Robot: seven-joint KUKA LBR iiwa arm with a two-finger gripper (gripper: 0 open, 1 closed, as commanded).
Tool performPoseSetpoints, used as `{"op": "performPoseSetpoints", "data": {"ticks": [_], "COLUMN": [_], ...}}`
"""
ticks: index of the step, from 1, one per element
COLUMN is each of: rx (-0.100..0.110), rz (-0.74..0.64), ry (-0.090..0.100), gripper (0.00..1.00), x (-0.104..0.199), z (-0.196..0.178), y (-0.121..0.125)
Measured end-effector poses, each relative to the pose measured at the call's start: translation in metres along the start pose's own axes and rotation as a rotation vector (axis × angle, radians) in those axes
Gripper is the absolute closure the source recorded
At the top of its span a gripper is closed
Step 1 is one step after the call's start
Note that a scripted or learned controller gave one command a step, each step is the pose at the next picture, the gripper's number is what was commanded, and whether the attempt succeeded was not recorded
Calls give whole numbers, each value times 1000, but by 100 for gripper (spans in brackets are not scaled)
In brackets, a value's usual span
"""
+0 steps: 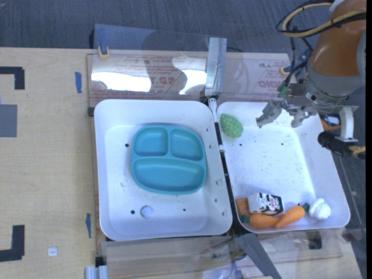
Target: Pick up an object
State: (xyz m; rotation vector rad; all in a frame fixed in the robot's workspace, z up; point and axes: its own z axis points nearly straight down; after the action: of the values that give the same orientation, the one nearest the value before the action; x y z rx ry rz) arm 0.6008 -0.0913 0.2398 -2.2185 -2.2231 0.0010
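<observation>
Gripper hangs over the right bin's far edge with its two fingers spread and nothing between them. A green ball lies just beside it, in that bin's far corner. Two orange carrots, a small carton and a white object crowd the bin's near edge.

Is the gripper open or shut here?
Open: the gripper hangs over the right bin with its two fingers spread apart and nothing between them.

Teal divided plate, green bumpy ball, orange carrot, white bins
</observation>
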Motion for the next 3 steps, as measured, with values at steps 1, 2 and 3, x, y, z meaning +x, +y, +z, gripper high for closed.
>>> {"op": "performPoseSetpoints", "data": {"ticks": [1,2,3], "rx": [-5,1,-10], "rz": [-175,-489,-678], "ry": [-3,0,-7], "gripper": [0,0,0], "x": [-46,-80,-97], "z": [-16,60,108], "y": [60,65,68]}}
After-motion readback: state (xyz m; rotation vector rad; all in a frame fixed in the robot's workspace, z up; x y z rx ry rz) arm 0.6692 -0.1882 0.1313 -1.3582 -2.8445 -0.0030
